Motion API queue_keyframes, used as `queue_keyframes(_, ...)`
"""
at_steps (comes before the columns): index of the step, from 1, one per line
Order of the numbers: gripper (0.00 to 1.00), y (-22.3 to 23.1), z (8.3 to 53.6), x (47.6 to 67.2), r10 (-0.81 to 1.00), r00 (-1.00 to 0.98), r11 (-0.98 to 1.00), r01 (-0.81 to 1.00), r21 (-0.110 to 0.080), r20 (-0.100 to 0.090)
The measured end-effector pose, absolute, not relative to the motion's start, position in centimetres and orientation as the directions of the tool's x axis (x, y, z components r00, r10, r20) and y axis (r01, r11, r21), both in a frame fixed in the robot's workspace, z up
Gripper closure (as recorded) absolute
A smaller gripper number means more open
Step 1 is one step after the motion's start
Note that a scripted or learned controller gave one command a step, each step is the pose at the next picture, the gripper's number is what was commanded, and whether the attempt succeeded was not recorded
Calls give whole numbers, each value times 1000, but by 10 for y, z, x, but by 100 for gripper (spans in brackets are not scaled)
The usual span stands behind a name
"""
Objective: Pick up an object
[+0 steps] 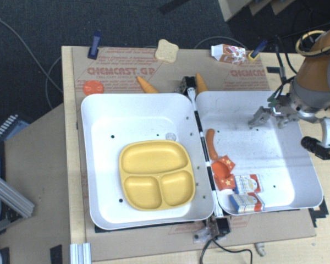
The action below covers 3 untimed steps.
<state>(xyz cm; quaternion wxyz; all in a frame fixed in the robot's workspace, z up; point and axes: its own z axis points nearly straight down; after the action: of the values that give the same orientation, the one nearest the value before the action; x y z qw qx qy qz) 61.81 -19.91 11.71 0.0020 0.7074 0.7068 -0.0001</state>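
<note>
Where the arm crosses the right bin (297, 164), jaws (272, 115) spread wide, bare, wrist cut off at frame edge.

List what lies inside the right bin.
Along the right bin's left wall lie a hot dog, a red packet and two small cartons. The gripper hangs above its far side. What lies under the cartons is covered.
</note>
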Motion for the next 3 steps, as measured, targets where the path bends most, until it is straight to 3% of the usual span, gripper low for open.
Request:
queue_keyframes(1,0,-114,84,667,1000,-3,3,1000,2,1)
queue_keyframes(2,0,-163,107,594,1000,1,-1,1000,-1,-1)
queue_keyframes(3,0,-130,98,487,1000,1,-1,1000,-3,1)
